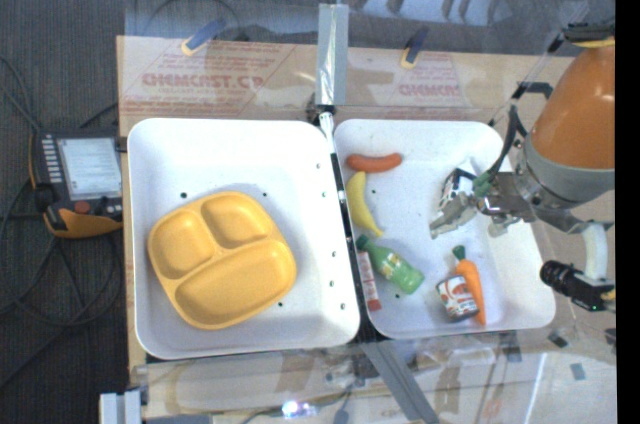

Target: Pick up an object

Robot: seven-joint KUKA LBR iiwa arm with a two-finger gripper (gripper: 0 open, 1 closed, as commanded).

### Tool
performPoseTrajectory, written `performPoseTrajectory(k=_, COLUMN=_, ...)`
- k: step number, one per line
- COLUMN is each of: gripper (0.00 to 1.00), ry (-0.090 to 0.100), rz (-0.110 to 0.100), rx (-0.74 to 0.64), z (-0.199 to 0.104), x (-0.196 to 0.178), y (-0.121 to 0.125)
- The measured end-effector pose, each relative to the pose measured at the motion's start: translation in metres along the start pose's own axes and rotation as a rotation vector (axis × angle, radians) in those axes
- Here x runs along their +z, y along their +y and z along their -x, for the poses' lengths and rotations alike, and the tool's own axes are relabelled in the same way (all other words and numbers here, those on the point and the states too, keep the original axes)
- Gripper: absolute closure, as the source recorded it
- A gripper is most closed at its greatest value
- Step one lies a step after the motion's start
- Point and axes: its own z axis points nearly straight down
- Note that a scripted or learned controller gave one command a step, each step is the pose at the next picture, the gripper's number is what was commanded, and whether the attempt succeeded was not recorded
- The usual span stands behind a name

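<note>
The right bin (pixel 420 137) holds a sausage (pixel 374 162), a banana (pixel 358 203), a green bottle (pixel 393 267), a small can (pixel 456 297) and a carrot (pixel 473 284). My gripper (pixel 449 215) hangs over the middle of that bin, its fingers spread and pointing down-left, with nothing between them. It is right of the banana and above the carrot and can. The arm's orange band (pixel 580 107) comes in from the right.
The left bin (pixel 180 142) holds a yellow divided plate (pixel 222 258). A raised divider (pixel 343 232) separates the two bins. A handheld controller (pixel 78 182) with cables lies left of the bench.
</note>
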Motion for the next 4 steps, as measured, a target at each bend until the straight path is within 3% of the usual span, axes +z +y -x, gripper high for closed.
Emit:
performPoseTrajectory(k=1, gripper=0.00, ry=0.000, rz=0.001, rx=0.024, z=0.067, x=0.069, y=-0.008)
performPoseTrajectory(k=2, gripper=0.00, ry=0.001, rz=0.013, rx=-0.083, z=0.081, x=0.146, y=0.004)
performPoseTrajectory(k=3, gripper=1.00, ry=-0.001, rz=0.021, rx=-0.084, z=0.081, x=0.137, y=0.008)
performPoseTrajectory(k=4, gripper=1.00, ry=-0.003, rz=0.003, rx=0.039, z=0.055, x=0.018, y=0.007)
